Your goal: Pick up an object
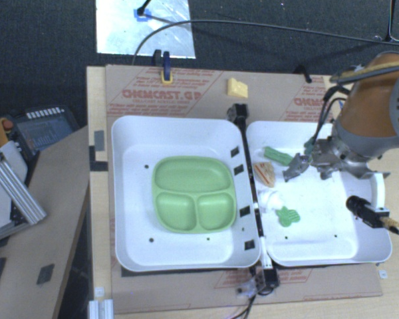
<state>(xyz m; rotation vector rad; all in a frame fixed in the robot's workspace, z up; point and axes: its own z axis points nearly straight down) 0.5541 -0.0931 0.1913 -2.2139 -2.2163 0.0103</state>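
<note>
Left bin [130,198]: holds a green divided plate [191,193], 3 compartments, lying flat at centre.
Right bin [332,241]: touches left bin along the shared divider; holds 4 small items, all toward the divider side.
Green block [277,155]: far part of right bin, tilted.
Tan wedge [265,173]: right bin, just beside the divider.
White piece [271,200]: right bin, near the divider, nearer cam than the wedge.
Green toy [288,216]: right bin, just beside the white piece.
Gripper [294,168]: over right bin, between green block & wedge; jaws' state — can't tell.
Yellow block [237,88]: on cardboard on table, beyond both bins.
</note>
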